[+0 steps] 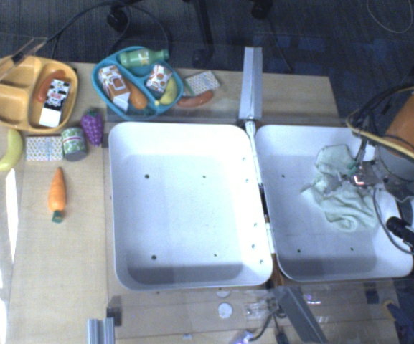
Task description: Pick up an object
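No text, brand or number could be read. Printed labels were seen on a small can (73, 143) and a carton (54, 100) near the bench's left edge, but were too blurred.

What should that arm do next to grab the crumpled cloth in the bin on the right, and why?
Probably lower the gripper a little further onto the cloth and close on a raised fold. The cloth lies bunched in the right bin, and the gripper sits at its upper right edge, so little sideways travel seems needed. Whether it already touches the fabric cannot be told from this view.
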`<state>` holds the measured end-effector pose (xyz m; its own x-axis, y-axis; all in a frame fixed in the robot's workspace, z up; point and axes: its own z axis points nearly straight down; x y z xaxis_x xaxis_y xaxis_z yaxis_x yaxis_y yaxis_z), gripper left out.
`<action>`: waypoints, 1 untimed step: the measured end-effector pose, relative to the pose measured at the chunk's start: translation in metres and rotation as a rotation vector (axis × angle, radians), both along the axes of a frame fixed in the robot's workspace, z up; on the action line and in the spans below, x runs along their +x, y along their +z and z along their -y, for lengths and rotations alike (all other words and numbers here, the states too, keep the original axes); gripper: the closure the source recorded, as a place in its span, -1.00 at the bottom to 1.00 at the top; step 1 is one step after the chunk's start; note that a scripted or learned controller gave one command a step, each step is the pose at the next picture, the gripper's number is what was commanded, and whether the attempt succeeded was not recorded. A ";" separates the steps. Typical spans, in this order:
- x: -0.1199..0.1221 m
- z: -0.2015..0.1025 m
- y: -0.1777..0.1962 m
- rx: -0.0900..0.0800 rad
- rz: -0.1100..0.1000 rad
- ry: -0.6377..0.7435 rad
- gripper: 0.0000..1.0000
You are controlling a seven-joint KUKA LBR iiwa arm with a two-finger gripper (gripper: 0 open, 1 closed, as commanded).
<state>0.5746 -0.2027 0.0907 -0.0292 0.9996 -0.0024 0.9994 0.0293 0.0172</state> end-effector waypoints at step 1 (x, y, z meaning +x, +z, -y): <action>0.002 0.000 0.012 -0.003 0.004 0.006 1.00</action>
<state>0.5765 -0.2022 0.1022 -0.0353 0.9994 -0.0057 0.9992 0.0354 0.0211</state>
